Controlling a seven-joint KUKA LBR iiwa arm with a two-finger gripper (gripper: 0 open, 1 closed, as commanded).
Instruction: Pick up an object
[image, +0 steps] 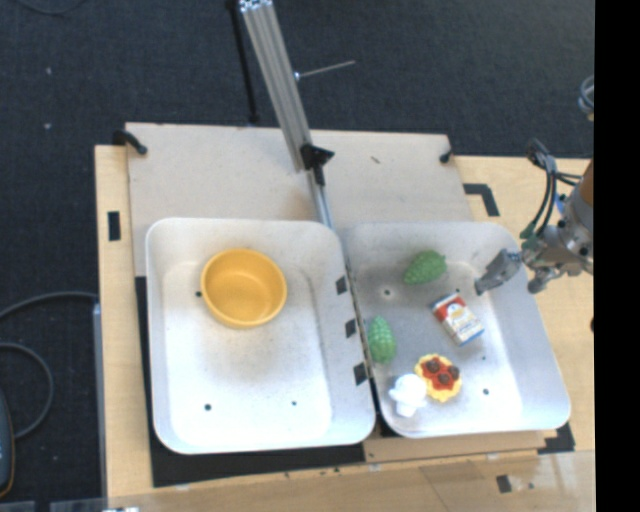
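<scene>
Your gripper (519, 271) is hovering open and holding nothing over the right bin (535, 330), red-and-white carton (458, 318) lying just below-left of it.

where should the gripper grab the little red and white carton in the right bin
Grip the carton across its narrow width, coming straight down. It lies flat and slanted with bare floor around it, nearest the gripper, so the fingers should probably turn to match its slant.
</scene>
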